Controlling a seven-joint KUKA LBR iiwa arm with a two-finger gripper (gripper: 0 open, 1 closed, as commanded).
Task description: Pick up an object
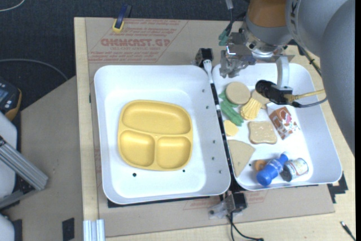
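Blue bottle [271, 171] at right bin's near edge, round cracker [237, 93] just below jaws [232, 69], jaw state unclear

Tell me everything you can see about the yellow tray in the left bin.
The yellow tray is a rounded, glossy, plastic-looking dish with three compartments: one wide one along the far side and two smaller ones nearer the camera. It lies flat, right side up, about mid-floor in the left bin. All three compartments hold nothing, and only the bin floor touches it.

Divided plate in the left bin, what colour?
Yellow. The divided plate lies in the left bin, shown plainly in the camera view.
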